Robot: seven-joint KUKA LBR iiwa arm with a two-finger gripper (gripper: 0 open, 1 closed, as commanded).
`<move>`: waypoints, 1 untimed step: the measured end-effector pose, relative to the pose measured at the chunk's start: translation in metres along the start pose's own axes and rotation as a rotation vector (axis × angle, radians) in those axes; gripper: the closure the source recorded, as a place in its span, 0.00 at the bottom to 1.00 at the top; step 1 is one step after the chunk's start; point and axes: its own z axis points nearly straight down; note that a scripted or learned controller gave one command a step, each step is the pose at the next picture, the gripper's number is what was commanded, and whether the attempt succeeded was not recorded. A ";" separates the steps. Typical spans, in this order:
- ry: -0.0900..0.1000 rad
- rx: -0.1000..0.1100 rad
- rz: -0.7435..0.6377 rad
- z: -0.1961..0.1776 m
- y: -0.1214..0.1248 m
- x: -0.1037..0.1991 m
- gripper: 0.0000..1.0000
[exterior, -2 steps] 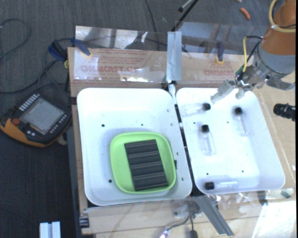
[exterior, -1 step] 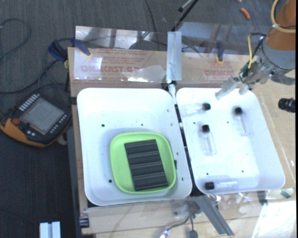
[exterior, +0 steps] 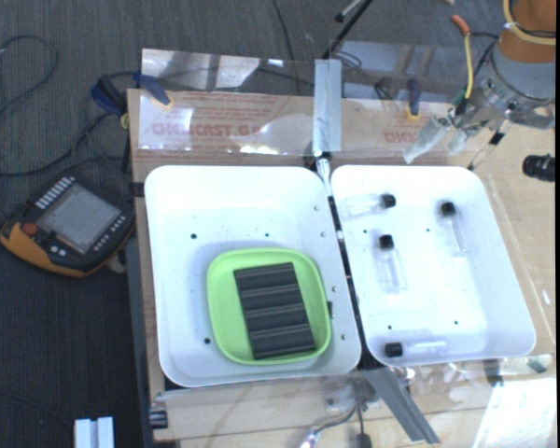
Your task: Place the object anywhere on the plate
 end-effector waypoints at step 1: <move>0.000 0.001 -0.006 0.004 -0.010 -0.034 0.00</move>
